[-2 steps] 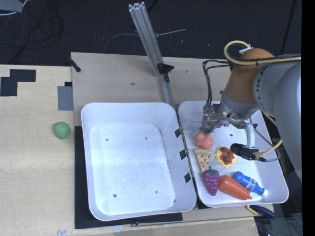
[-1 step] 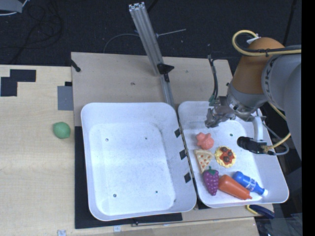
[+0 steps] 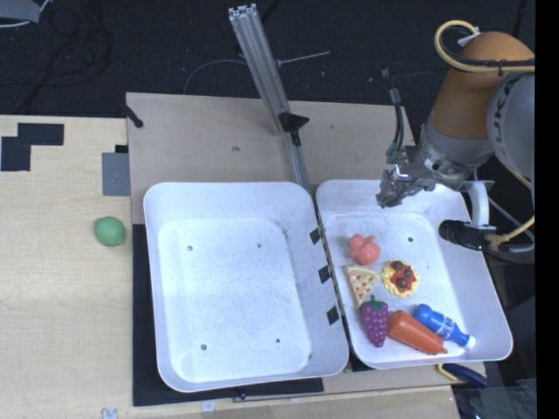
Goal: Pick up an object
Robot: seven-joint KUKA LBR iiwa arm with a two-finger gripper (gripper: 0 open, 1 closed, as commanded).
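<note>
My gripper hung over the right bin's far edge; its state could not be told. Toys lay toward the near edge, the pink toy nearest. Approach stage: descent onto it required.

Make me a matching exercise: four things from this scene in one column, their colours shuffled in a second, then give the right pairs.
Things:
1. ball on the bench, left of both bins
2. grapes
3. bottle
4. carrot

Colours:
A. blue
B. orange
C. green
D. purple

Pairs: 1-C, 2-D, 3-A, 4-B
</note>
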